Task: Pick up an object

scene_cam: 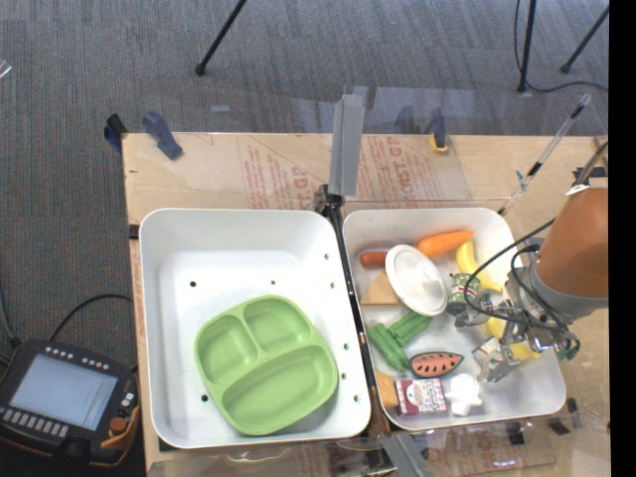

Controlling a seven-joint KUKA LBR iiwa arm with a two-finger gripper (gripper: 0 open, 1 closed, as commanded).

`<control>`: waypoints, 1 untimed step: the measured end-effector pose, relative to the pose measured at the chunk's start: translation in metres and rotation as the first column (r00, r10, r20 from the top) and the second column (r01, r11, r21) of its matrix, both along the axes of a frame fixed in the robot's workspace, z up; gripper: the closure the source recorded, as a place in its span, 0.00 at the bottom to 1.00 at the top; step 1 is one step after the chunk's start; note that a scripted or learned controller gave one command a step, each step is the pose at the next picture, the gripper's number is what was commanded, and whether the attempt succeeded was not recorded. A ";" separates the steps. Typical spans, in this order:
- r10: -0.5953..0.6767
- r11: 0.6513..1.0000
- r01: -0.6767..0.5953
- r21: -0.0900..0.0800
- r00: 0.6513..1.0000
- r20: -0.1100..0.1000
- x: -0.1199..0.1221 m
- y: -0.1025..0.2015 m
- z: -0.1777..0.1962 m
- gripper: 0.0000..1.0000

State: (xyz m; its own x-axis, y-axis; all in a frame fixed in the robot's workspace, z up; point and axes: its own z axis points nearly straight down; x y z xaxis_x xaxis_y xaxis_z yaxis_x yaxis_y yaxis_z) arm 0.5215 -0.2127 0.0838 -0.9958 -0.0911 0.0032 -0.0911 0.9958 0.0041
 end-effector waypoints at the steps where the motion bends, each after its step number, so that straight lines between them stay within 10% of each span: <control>1: -0.038 0.999 0.038 0.001 0.999 0.003 0.124 0.004 0.000 0.00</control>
